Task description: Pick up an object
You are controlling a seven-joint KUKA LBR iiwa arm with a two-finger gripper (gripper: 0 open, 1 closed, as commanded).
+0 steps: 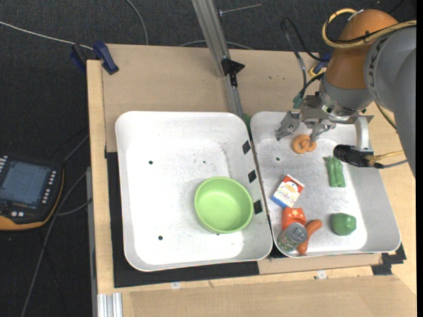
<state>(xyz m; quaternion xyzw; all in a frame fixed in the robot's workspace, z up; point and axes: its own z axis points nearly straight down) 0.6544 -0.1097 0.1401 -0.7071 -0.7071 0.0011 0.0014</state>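
Gripper point(303, 128), jaws apart, hovers over a small orange ring point(303, 144) in the right bin point(377, 207); closing off-centre could nudge it away.

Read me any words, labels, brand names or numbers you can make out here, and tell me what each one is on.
No text here can be read.
Small carton in the right bin: a blue and red printed front, lettering too small and blurred to read.
Can at that bin's near edge: label blurred, unreadable.
Handheld pendant at the far left: its screen is lit, but nothing on it resolves into characters.
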